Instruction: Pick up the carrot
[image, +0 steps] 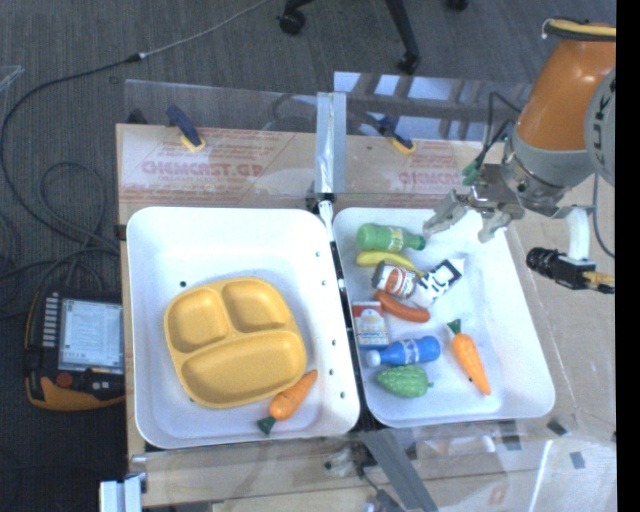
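Two carrots, one in each bin, jaws spread and holding nothing.

An orange carrot (292, 396) with a green stub lies beside the yellow tray (235, 342) in the left bin (160, 250); another carrot (469, 360) lies in the right bin (520, 340) among toy foods; the jaws (470, 212) hover over its far edge.

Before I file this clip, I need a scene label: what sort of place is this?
Probably a robotics lab bench. The grey arm's gripper hangs over two white bins holding toy food such as a carrot, a handheld control pendant lies on the carpet, and office chair wheels show behind.
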